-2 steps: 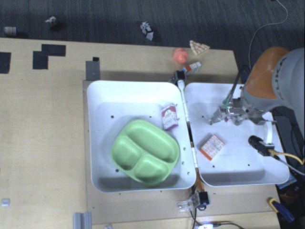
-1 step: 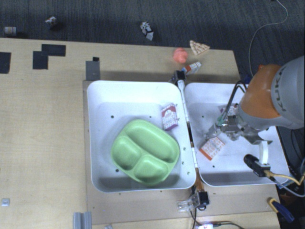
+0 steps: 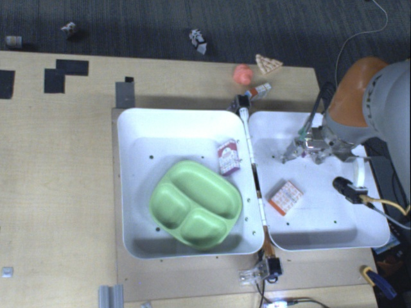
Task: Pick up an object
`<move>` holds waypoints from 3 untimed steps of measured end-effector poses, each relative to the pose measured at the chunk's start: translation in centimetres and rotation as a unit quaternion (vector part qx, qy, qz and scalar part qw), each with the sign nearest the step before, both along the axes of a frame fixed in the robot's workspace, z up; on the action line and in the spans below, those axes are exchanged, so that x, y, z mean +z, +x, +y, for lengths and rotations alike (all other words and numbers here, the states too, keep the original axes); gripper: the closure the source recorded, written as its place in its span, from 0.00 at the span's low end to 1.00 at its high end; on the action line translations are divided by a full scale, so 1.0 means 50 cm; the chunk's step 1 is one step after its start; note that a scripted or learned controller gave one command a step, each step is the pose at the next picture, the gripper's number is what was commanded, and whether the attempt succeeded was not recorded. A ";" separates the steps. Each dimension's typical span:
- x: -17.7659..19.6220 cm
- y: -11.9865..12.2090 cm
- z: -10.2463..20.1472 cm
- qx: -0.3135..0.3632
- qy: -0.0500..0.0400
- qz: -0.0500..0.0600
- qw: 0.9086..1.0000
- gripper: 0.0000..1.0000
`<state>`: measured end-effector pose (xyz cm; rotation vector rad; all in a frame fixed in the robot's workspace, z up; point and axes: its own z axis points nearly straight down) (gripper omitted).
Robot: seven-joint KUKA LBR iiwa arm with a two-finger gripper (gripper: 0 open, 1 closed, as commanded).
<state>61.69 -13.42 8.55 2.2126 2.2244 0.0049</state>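
My pincer (image 3: 297, 151) hangs over the upper part of the right bin (image 3: 321, 226), a cluster of bright bare metal pointing toward the left of the camera view. From this slanting view I cannot tell whether it is open or closed. Under it is the bin's bare, smooth white floor.

Behind it my wrist runs off to the right, and my arm (image 3: 385, 108) swells into a broad, rounded grey shell with the glossy orange band (image 3: 353, 98) on its left flank. The arm leans in over the right bin's upper right corner.

The closest object to pick up is a small flat box (image 3: 286, 197), orange and white and rectangular. It lies at a tilt on the right bin's floor, below and slightly left of the pincer, near it but apart.

Across the divider, the left bin (image 3: 131, 172) holds two more candidates. A small red-and-white packet (image 3: 228, 157) with a printed face lies near the upper right corner. Just below it is a pale green plate (image 3: 192, 201), smooth matte plastic with rounded corners, moulded into three compartments and sitting at a slant.

Beyond the bins, on the pale wooden bench (image 3: 58, 172), a fuzzy pink ball (image 3: 243, 74) lies beside a patterned wedge (image 3: 268, 63). The two are near the far edge, above the gap between the bins.
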 end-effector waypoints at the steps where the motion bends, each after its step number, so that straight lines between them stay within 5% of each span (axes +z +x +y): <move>1: 0.131 -0.031 -0.146 -0.001 -0.001 0.000 1.000 0.00; 2: 0.000 0.001 -0.107 0.000 0.000 0.000 1.000 0.00; 3: 0.001 -0.068 0.008 0.000 0.001 0.000 1.000 0.00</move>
